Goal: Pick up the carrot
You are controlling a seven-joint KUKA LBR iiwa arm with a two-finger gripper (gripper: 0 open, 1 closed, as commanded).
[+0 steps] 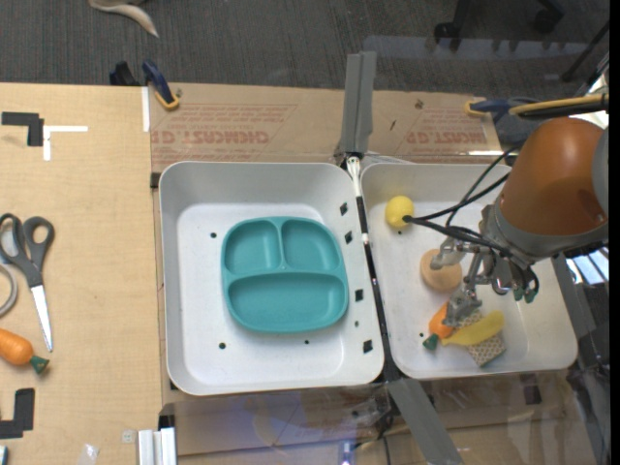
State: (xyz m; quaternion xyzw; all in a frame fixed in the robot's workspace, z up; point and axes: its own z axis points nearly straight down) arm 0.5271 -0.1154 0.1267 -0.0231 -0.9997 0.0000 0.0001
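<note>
A small orange carrot (439,324) with a green tip lies in the right bin (542,356), near its front. My gripper (464,305) hangs just above and to the right of the carrot's upper end, reaching down from the grey arm with the orange band (554,177). The gripper's metal parts cover part of the carrot. A second orange carrot (14,348) lies far off on the wooden bench at the left edge.
A yellow banana (477,329) and a brown piece (489,351) lie right beside the carrot. A tan round item (438,271) and a lemon (398,209) sit behind it. The left bin (184,260) holds a teal divided plate (286,274). Scissors (29,264) lie at left.
</note>
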